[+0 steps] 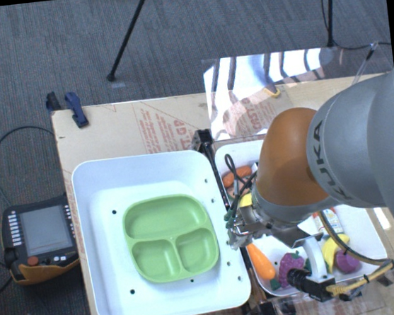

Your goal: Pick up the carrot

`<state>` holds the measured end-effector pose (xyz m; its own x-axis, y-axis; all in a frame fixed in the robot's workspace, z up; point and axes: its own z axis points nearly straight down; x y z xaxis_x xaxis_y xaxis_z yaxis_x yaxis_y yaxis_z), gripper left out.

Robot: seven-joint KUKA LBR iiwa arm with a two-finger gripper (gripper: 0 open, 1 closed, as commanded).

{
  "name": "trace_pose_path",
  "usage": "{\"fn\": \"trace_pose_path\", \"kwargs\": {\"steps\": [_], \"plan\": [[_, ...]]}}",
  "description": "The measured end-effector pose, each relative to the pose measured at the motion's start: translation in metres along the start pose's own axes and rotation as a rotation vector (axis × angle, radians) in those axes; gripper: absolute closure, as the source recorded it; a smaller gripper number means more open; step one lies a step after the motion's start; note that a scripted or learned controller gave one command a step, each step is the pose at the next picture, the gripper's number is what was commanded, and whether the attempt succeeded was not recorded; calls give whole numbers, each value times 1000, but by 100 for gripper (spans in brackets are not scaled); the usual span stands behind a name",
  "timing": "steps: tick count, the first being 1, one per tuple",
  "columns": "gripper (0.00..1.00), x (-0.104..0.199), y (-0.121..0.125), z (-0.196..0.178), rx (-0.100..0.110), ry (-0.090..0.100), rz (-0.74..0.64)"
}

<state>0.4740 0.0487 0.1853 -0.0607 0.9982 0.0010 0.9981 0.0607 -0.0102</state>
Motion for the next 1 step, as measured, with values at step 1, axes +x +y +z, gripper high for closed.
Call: {"fn": "trace_pose_path", "kwargs": {"steps": [1], "plan": [[100,-1,0,-8,6,1,4]]}}
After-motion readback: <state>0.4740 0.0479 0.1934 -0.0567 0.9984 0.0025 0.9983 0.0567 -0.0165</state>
